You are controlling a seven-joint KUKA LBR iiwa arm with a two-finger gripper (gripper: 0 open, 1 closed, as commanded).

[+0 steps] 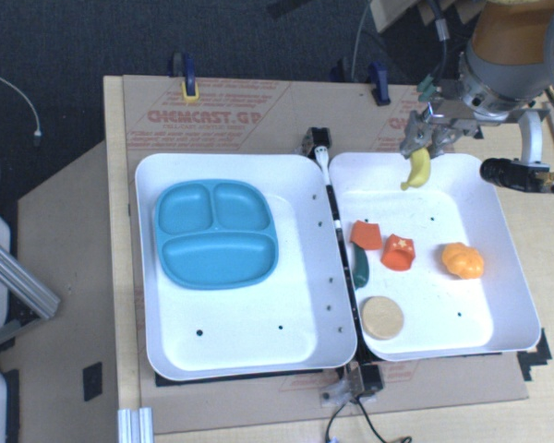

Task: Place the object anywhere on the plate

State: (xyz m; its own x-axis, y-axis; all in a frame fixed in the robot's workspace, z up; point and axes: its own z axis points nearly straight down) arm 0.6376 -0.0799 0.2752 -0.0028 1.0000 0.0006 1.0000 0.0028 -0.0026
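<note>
Surface [258, 109]: brown board with red print, carrying two shallow white bins side by side.
Left bin [295, 330]: holds the blue plate in its upper left part.
Right bin [499, 312]: holds the small food pieces; the arm reaches over its far edge.
Arm [512, 26]: grey with an orange band, coming in from the upper right.
Blue plate [217, 233]: three compartments, nothing on it.
Pincer [427, 146]: clenched on the top end of the banana, above the far edge of the right bin.
Banana [417, 171]: yellow, hanging upright from the pincer, well apart from the plate.
Orange fruit [463, 260]: near the right wall of the right bin.
Round tan disc [383, 317]: near the front of the right bin.
Red piece [399, 253]: middle of the right bin, just beside the orange-red block.
Orange-red block [367, 236]: close to the left wall of the right bin.
Dark green piece [361, 268]: against the left wall, below the block.
</note>
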